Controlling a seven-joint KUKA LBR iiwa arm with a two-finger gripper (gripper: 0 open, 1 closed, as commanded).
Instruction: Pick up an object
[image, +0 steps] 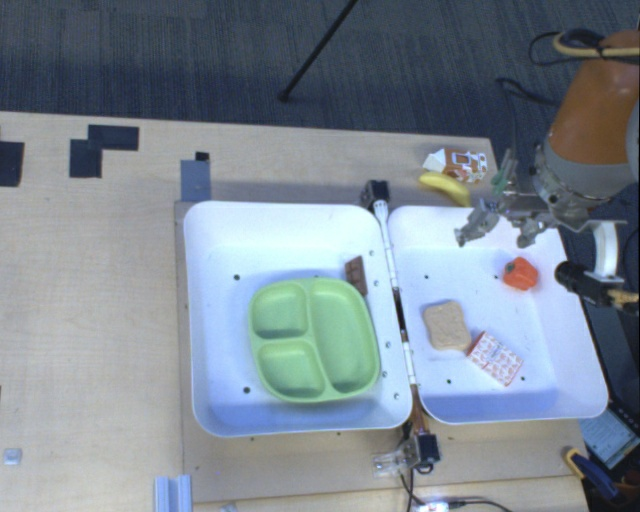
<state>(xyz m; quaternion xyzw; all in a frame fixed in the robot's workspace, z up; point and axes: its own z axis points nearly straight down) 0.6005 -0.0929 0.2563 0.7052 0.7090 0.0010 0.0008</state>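
Objects are lying in the right bin (560, 395): an orange piece (519, 274) toward the far right, a tan slice (446, 325) near the middle, and a red-and-white packet (495, 358) just beside the slice, toward the near edge. The orange piece is sitting closest to the hand (500, 234), which is hovering over the bin's far side with its two fingers spread apart and nothing between them, touching nothing that I can make out. To do this pick well, the hand is probably needing to line up squarely over one object (the orange piece looks like the shortest reach) and come down with its fingers straddling it, keeping clear of the bin wall. The left bin (215, 300) is carrying a green tray (313, 338) with a small brown item (355, 270) just behind it. On the bench (90, 320) beyond the bins, a banana (444, 186) and a wrapper (463, 162) are resting.
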